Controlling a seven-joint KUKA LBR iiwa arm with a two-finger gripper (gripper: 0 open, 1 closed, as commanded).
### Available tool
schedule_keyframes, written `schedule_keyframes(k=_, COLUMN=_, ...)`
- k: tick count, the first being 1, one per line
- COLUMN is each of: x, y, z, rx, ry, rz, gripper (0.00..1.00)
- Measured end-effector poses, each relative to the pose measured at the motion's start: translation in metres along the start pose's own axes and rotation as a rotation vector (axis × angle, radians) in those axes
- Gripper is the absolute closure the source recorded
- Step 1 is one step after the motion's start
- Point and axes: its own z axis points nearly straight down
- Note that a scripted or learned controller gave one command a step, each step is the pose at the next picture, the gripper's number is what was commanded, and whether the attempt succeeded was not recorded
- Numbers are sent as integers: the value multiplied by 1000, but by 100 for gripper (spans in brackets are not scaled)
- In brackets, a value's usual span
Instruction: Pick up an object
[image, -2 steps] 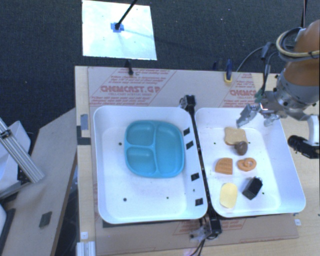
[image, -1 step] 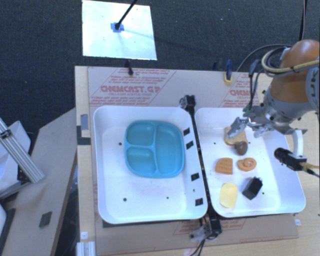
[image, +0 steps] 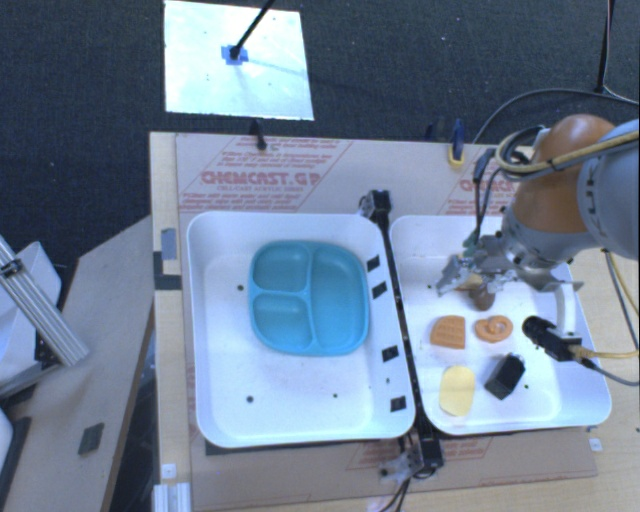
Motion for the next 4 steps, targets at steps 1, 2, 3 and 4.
schedule_keyframes(k=1, x=0, y=-3, z=41, rx=-1, ry=0, rz=0, gripper=0)
schedule_keyframes(k=2, x=0, y=-2, z=29, rx=-3, ry=-1, rz=1, gripper=100)
schedule_keyframes(k=3, x=4, y=3, z=-33, rx=-6, ry=-1, rz=-3, gripper=100)
schedule_keyframes(k=4, x=0, y=4, z=-76, rx=-4, ry=-1, rz=-3, gripper=100)
